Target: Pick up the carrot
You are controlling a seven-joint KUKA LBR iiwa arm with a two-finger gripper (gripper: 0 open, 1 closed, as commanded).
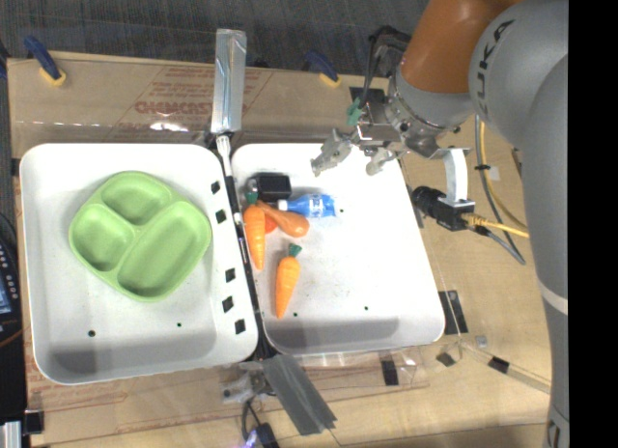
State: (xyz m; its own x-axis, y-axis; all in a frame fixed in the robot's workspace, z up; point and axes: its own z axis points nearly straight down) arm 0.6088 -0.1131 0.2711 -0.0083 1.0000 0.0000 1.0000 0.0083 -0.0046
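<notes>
Claw (352, 155) wide apart, holding nothing, up past the blue bottle (314, 207). Carrot (287, 282) just below that bottle. Might grab the other orange things (268, 225) bunched beside the bottle instead.

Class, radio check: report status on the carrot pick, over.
Gripper open, above right bin's far edge, holding nothing. Three carrots lying in right bin near divider. Black block and blue bottle crowd the upper two.
</notes>
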